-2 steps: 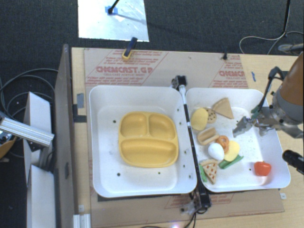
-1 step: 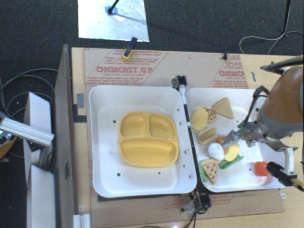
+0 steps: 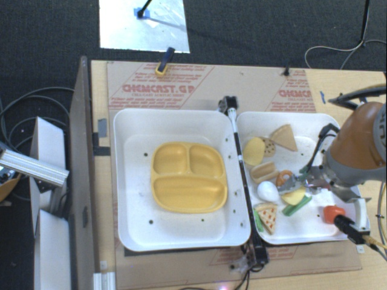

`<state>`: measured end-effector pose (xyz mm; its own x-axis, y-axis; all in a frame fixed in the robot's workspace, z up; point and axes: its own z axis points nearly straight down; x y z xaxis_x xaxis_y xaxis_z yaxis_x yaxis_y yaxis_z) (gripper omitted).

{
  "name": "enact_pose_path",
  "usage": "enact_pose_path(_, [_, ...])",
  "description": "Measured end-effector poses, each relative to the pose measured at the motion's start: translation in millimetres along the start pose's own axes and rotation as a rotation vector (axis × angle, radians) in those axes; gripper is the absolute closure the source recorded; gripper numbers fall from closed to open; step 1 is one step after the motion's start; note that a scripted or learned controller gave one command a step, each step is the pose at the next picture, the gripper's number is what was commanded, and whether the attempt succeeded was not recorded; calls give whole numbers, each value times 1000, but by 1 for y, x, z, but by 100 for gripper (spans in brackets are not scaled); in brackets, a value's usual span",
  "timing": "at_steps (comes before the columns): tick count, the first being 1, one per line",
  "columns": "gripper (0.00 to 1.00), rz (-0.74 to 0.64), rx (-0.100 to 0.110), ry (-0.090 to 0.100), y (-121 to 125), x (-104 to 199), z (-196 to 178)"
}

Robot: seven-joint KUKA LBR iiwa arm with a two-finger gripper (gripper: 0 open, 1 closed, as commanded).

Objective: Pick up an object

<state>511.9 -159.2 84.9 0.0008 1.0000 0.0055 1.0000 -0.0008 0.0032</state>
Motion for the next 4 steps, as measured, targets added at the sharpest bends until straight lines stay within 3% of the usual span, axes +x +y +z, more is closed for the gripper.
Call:
enact_pose_path(1, [0,-14,-6,-4,84,76,0])
enact_pose_path(2, [0,-7,-7,-8,149,52,-7])
enact_pose_path(3, [0,-3,-4,-7,159,38,-55])
enact_pose_path(4, [0,-3,-3,-6,156,69,-10])
